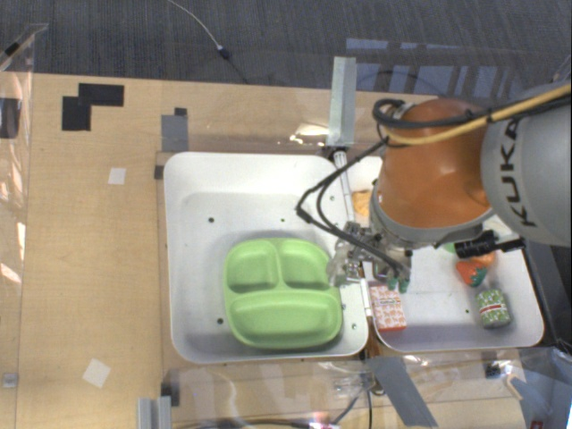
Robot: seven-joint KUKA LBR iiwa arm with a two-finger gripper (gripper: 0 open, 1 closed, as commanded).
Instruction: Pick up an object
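When planning the pick, locate the gripper [371,268] low over the shared wall between the left bin [192,239] and the right bin [527,329], beneath the orange wrist band [433,168]. Treat its opening as unknown: masked by cabling and wrist hardware, so cannot tell whether spread or closed, nor confirm anything held. Assume nothing grasped.

Candidates, referenced to the gripper:
- Small patterned box [387,309]: just beside the gripper, toward the view's lower edge and slightly to the arm side, inside the right bin against the shared wall. Long axis roughly parallel to that wall. Nearest item; judged the likeliest target.
- Green divided tray [281,298]: just beside the gripper on the side away from the arm, in the left bin. Rim close to the gripper, contact not resolvable.
- Orange item [472,269] and small green-and-red can [492,308]: well apart, toward the arm side, in the right bin.

For the box, shift a short way toward the lower edge, then close across the short sides, square to the long axis. Beware the adjacent wall: little clearance judged on that flank
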